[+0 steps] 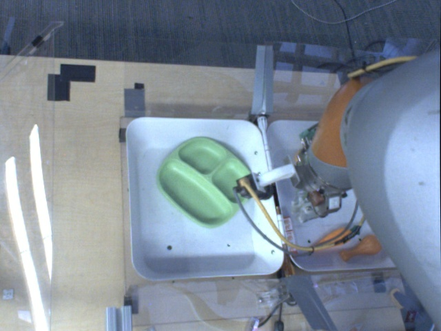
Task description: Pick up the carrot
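The carrot (360, 248) is seen by the right bin's (282, 143) near edge, near the gripper (311, 205), whose open or closed state cannot be told.

A pale wooden surface (76, 254) spread well to the left of the end effector (311, 200), streaked with bright glare. Black marks (62, 85), perhaps tape, sat at its far-left corner. Beyond the end effector lay dark grey floor (172, 12).

place: robotics lab, probably | evidence: bench (69, 254) bearing white bins (193, 254), loose cable (334, 21) on carpet (172, 12)
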Available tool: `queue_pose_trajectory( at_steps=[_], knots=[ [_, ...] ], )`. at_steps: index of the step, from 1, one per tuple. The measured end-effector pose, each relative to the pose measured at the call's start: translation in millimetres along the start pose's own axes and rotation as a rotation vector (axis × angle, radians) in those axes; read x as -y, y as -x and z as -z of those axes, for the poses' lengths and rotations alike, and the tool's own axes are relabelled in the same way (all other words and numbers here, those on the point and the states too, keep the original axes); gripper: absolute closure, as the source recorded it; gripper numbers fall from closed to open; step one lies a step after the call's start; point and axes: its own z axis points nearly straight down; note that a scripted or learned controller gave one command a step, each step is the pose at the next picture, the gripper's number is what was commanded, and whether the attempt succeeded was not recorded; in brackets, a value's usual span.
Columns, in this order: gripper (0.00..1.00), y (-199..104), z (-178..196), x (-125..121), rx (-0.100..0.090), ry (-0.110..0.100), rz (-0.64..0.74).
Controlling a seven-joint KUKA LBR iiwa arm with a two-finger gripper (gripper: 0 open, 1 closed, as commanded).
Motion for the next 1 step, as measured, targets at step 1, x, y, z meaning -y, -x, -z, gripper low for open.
queue_pose_trajectory(
  at_steps=[1],
  knots=[
    [1.0, -1.4, 8.2, -0.2, 0.001, 0.001, 0.007]
  ],
)
